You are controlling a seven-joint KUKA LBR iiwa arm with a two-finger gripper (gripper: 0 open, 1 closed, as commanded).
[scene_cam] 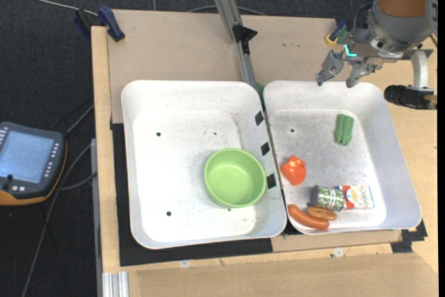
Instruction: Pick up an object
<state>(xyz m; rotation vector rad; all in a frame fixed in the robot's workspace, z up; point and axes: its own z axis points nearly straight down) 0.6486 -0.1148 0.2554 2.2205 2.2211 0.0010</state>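
My gripper [342, 75] hangs above the far rim of the right bin [389, 149], open, with nothing between its fingers. In that bin a green block [344, 129] lies below and just right of the gripper. An orange-red pepper-like piece [294, 170] sits near the bin's left wall. A small can with a red and white label [342, 197] lies near the front, and a sausage-shaped piece [309, 217] rests at the front left corner. A green bowl [235, 177] stands in the left bin [160, 149].
A slanted metal post [229, 7] runs from the top down to the gap between the bins. A blue clamp [111, 23] sits at the bench's far left corner. A handheld pendant [28, 160] lies left of the bench.
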